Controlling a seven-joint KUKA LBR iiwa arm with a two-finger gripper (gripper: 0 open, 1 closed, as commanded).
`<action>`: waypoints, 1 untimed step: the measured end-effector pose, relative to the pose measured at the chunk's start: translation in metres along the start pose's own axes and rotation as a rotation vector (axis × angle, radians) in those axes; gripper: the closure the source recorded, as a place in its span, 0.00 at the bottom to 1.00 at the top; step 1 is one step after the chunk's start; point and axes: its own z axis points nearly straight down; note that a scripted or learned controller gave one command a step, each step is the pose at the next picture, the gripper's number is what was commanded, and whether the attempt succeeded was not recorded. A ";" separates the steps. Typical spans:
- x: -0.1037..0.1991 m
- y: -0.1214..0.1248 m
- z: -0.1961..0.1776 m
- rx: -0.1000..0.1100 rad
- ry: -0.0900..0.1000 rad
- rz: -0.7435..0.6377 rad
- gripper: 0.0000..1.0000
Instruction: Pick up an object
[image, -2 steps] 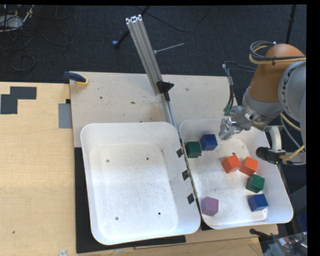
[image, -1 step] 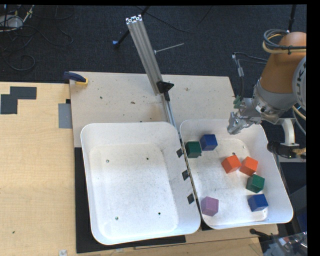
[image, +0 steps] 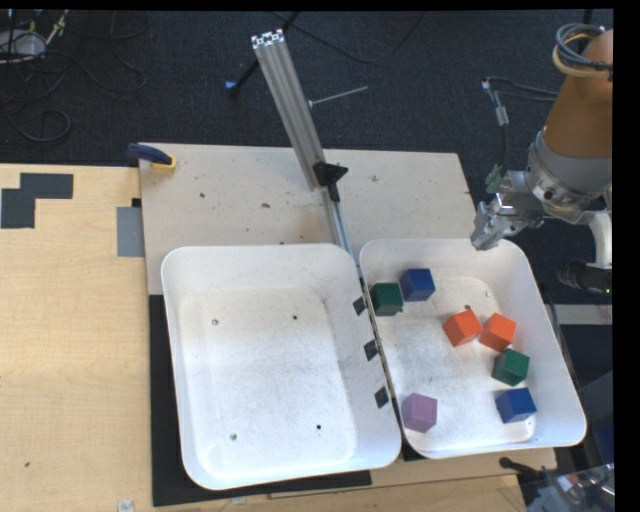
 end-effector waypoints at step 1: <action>0.056 -0.005 0.004 0.008 0.003 -0.003 1.00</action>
